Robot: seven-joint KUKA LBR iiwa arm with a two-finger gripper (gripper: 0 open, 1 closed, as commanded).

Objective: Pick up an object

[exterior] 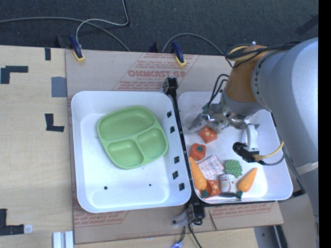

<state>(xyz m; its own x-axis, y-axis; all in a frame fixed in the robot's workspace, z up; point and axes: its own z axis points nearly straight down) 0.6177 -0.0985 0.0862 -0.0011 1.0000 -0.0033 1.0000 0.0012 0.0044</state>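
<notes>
Seemingly early in the pick, the gripper [205, 119] hangs low in the right bin [279, 182] just above an orange-red toy [208, 134], nothing visibly between its fingers, whose spread cannot be told, so grasp and lift remain.

The light is bright and even; the two shallow white plastic bins [83, 190] glow almost too white; shadows are soft; small things look a bit blurry.

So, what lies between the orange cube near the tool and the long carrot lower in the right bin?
In the camera view, a tomato sits between the orange cube and the long carrot.
</notes>
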